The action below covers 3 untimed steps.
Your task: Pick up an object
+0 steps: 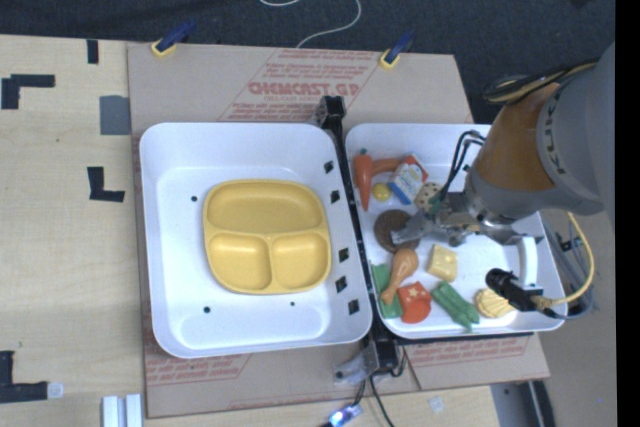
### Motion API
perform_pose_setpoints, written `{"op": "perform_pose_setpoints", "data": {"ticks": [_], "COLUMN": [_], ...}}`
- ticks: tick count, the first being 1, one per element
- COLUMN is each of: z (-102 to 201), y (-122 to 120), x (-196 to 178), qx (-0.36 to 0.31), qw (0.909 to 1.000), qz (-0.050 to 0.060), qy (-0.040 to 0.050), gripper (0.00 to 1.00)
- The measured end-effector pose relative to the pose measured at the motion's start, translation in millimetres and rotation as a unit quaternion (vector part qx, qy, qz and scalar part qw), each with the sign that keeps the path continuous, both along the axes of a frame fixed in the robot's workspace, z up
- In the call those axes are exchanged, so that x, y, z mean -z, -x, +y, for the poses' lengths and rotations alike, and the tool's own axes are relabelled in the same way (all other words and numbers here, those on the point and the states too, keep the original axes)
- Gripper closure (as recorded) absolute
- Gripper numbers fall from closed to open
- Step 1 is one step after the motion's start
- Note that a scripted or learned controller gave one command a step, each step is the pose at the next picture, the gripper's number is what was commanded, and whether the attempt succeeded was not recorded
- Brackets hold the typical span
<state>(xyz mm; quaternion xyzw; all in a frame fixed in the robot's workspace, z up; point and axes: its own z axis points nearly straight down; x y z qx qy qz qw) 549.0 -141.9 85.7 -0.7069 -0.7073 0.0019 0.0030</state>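
The right bin (455,137) holds several toy foods: an orange carrot (363,174), a blue-and-white packet (408,183), a brown round piece (390,227), a tan drumstick (400,267), a yellow cube (442,263), a red piece (414,303), a green piece (456,306) and a yellow piece (493,304). My gripper (418,232) reaches in from the right, low over the middle of this bin. Its tip lies right beside the brown round piece, touching or nearly touching its right edge. I see nothing lifted.
The left bin (170,165) carries a yellow three-compartment plate (268,235). The grey arm with its orange band (518,150) covers the right bin's right side. A black cable with a yellow loop (560,290) hangs near the bin's right rim. Cardboard lies under both bins.
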Motion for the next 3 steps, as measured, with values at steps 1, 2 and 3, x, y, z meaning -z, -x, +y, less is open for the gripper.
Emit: {"op": "perform_pose_setpoints", "data": {"ticks": [1,2,3], "z": [1,-8,-13], "y": [-2,-2,1], "x": [-11,-54,-112], "qx": [-0.001,0.000,0.000], "qw": [1.0000,1.0000,1.0000], "qz": [-0.001,-0.002,-0.003], "qy": [-0.0013,0.0007,0.0009], "gripper": [1.00,1.00,1.00]}}
